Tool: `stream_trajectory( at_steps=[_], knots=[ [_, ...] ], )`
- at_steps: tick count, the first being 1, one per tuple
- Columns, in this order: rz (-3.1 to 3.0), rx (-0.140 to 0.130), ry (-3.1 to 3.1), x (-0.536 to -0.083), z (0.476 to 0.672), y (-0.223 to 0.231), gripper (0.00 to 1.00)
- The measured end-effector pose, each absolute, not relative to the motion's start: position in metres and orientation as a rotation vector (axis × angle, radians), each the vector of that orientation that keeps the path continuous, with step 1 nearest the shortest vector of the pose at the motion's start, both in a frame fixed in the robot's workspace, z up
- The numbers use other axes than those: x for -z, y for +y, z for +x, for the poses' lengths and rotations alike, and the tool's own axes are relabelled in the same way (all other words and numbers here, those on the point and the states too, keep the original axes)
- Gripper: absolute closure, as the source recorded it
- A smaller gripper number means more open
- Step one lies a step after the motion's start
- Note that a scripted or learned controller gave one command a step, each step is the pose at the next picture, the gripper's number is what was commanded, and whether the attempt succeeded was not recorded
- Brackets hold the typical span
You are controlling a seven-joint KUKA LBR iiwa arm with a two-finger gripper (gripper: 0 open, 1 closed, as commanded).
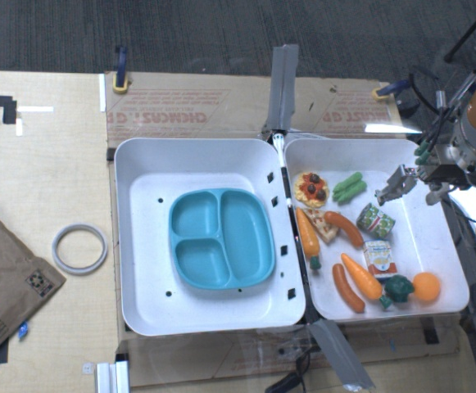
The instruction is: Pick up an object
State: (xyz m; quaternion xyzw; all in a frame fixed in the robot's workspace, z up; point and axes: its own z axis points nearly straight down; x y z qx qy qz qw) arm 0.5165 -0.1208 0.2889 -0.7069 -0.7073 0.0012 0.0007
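Hovering at the right bin's [459, 256] upper right, the gripper [401, 182] has its fingers spread with nothing between them, so no pick is made yet; the whole grasp and lift remain. Nearest below it lies a green packet [375, 220], a likely target. Around are peas [349, 187], pizza [325, 226], sausages [346, 228], carrots [307, 233], carton [379, 257], broccoli [397, 288], orange [426, 286]. At centre, the left bin [131, 219] holds a teal tray [221, 238].
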Motion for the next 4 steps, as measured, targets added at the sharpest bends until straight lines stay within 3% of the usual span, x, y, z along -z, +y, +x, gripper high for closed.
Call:
stream_trajectory(
  at_steps=[1, 2, 3, 4],
  knots=[
    [-2.215, -0.003, -2.224, -0.154, 0.477, -0.116, 0.0],
    [-2.188, 0.0, -2.253, -0.092, 0.477, -0.093, 0.0],
    [-2.195, -0.001, -2.248, -0.101, 0.478, -0.094, 1.0],
    [-2.136, -0.003, -2.303, -0.191, 0.541, -0.055, 1.0]
  ],
)
